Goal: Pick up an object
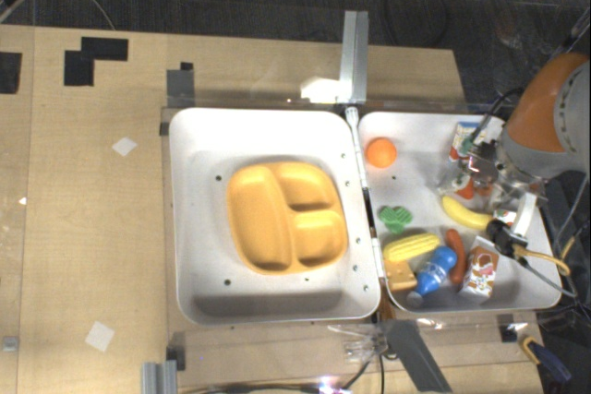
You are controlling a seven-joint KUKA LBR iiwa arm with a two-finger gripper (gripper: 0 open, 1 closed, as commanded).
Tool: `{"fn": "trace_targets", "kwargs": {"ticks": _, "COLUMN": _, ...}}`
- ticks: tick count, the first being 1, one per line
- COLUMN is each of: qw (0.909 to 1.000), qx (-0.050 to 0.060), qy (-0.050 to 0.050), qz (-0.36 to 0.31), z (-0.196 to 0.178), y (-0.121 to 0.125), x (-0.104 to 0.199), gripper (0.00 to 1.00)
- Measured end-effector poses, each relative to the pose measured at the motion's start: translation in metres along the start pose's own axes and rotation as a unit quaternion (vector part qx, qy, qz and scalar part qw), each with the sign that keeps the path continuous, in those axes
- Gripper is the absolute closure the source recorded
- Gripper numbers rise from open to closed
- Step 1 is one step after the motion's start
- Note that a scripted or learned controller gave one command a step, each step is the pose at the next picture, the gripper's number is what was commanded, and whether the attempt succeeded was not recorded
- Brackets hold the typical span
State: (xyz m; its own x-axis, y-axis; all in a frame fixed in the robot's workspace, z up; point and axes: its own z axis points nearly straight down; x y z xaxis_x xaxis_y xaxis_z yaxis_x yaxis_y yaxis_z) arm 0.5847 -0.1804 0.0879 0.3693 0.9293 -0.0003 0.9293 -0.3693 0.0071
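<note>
The banana lies in the right bin, just below the tool; whether the tool is wide or narrow cannot be told. Nearby lie an orange ball, green piece, corn, and carton. The left bin holds a yellow tray.

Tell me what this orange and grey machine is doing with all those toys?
It is a robot arm, photographed from a camera above the bench. It reaches in from the right, and its job is to pick up one object. Its claw hangs low over the right bin, close to a banana. That bin also has an orange ball, a green toy, corn, a blue bottle, a sausage and a little carton. The left bin has a yellow tray with compartments. I can't tell whether the claw holds anything.
</note>
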Motion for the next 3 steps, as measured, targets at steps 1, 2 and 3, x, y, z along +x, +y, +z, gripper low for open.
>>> {"fn": "trace_targets", "kwargs": {"ticks": 1, "qw": 0.9997, "qx": 0.001, "qy": 0.001, "qz": 0.024, "z": -0.020, "y": 0.018, "x": 0.015, "gripper": 0.00}}
{"fn": "trace_targets", "kwargs": {"ticks": 2, "qw": 0.9978, "qx": 0.000, "qy": 0.001, "qz": 0.067, "z": 0.000, "y": 0.008, "x": 0.008, "gripper": 0.00}}
{"fn": "trace_targets", "kwargs": {"ticks": 3, "qw": 0.9990, "qx": -0.001, "qy": 0.001, "qz": -0.045, "z": 0.000, "y": 0.012, "x": 0.026, "gripper": 0.00}}
